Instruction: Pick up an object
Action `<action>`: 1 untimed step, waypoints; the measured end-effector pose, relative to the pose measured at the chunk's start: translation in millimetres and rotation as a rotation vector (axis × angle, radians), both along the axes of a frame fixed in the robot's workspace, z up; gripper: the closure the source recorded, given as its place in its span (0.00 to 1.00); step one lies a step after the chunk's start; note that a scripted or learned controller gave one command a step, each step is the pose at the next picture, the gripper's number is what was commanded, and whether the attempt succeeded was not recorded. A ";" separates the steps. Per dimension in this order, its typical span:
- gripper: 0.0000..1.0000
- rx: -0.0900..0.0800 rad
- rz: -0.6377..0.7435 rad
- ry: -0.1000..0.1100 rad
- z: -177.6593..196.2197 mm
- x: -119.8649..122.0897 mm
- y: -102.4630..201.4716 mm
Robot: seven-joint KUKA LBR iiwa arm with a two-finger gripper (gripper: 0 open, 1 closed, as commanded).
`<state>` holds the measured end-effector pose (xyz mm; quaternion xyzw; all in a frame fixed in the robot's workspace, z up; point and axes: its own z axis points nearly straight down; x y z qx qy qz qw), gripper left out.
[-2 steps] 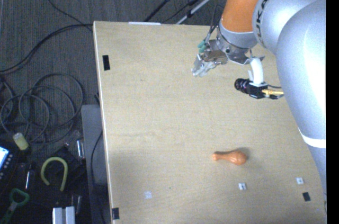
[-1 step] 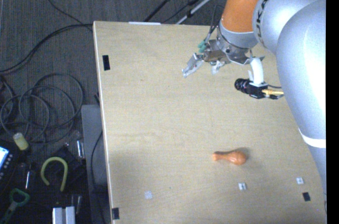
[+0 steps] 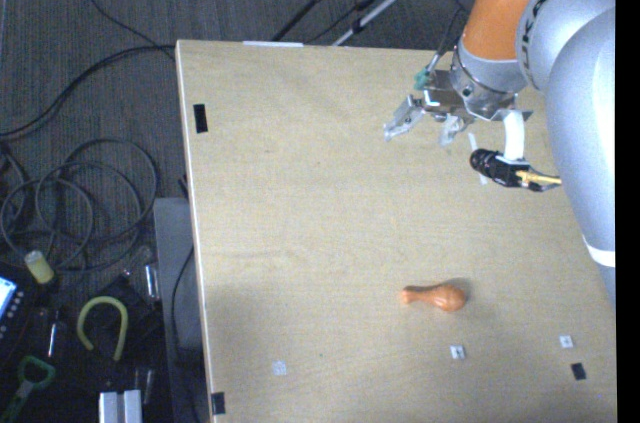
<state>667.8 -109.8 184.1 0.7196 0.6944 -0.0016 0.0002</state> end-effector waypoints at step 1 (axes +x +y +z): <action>0.00 -0.003 -0.032 -0.001 82.7 -8.8 -104.6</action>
